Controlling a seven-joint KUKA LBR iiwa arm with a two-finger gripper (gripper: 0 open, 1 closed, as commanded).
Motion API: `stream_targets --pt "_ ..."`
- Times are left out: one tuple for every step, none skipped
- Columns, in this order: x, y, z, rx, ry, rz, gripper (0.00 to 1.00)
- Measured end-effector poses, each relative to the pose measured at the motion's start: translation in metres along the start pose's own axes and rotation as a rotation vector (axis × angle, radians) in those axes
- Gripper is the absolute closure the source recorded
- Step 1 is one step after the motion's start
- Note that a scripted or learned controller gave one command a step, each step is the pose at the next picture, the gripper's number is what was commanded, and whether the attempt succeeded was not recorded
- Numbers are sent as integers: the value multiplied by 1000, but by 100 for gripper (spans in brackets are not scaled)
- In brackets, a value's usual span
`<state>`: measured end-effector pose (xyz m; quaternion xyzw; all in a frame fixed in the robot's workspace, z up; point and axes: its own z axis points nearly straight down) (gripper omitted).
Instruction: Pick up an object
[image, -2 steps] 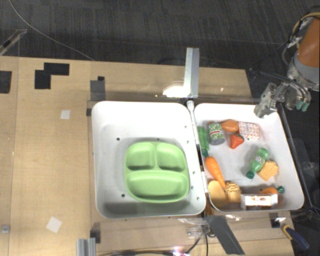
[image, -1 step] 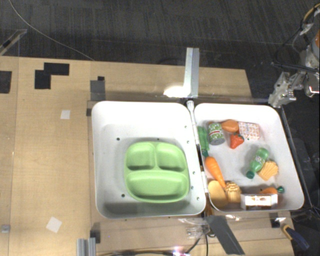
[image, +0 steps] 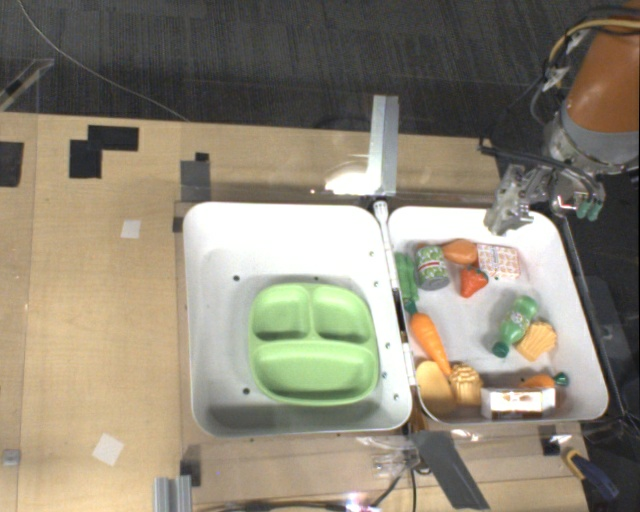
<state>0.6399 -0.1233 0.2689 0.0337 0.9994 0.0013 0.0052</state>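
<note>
Two shallow white bins sit side by side on the wooden bench (image: 90, 330). The left bin (image: 215, 300) carries a green divided plate (image: 313, 342) with three compartments, lying flat near the bin's middle, a little toward its near edge.

The right bin (image: 575, 300) holds a scatter of toy food. Along its left wall lies a green vegetable-like piece (image: 405, 281), and below it an orange carrot (image: 429, 340) pointing toward the near-left corner. Near the far edge, a small can with a green label (image: 432, 267) lies just beside an orange rounded piece (image: 461, 251), with a red piece (image: 472, 283) just below that. A white patterned packet (image: 498, 262) lies to their right. Toward the right wall a green bottle (image: 514, 325) lies tilted, touching a yellow-orange block (image: 537, 341). At the near edge sit a tan rounded item (image: 434, 383), a golden ridged item (image: 465, 382), a white box with a red label (image: 519, 402) and a small orange piece with a green end (image: 543, 381).

The arm's orange band (image: 603, 85) shows at the upper right. The gripper (image: 503, 218) hangs over the far edge of the right bin, above the packet and near the far-right corner. Its fingers look empty, with no object between them; whether they are spread or pressed together I cannot tell from this angle.
</note>
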Motion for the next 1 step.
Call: stream_targets --pt "-23 -83 -25 6 -4 108 100"
